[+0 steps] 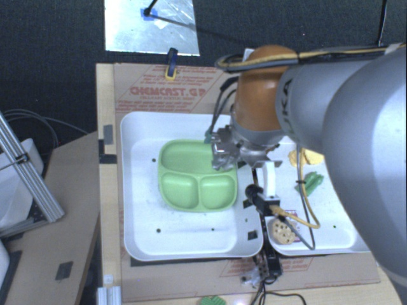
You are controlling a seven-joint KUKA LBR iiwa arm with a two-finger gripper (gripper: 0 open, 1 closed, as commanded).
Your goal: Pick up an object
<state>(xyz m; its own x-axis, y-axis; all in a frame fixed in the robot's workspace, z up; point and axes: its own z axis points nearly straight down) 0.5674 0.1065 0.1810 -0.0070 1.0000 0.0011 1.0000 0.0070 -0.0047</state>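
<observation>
A light green divided plate [191,180] lies in the left white bin [137,170], right of its middle. My gripper [224,154] hangs below the orange wrist band [261,100], right at the plate's upper right rim; the wrist body hides how it stands. In the right bin [343,234] lie a yellow piece [296,157], a small green piece [313,182] and a round speckled biscuit-like item [283,232]. The big grey arm covers most of that bin.
Both bins rest on a cardboard sheet [165,91] with a yellow and blue clamp [172,62] at its back edge. A silver sheet [152,18] lies behind. Cables and a black fitting [261,202] run along the wall between the bins. A metal frame [25,170] stands at the left.
</observation>
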